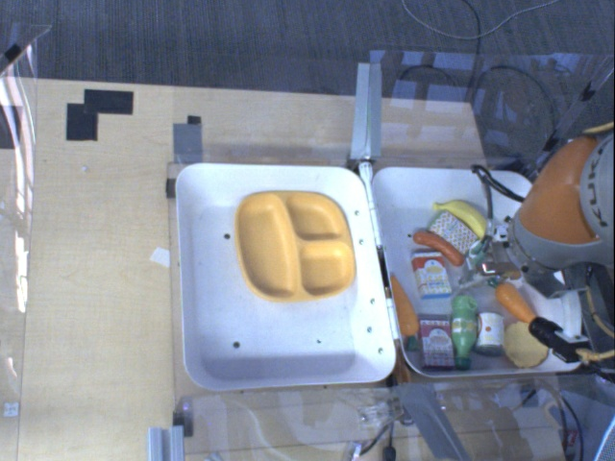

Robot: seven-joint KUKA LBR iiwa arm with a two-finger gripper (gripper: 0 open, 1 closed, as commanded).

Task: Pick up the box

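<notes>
Wooden bench (96, 286) under two white bins (207, 353); grey carpet (192, 17) beyond

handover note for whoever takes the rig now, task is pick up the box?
Hand: low over the right white bin, grip state unclear.
Box: small red and white carton lying in that bin, just left of the hand; a second, darker red box sits near the front wall.
Left white bin holds the yellow divided tray.
Done: no lift yet.
Left: grasp and raise a box.
</notes>
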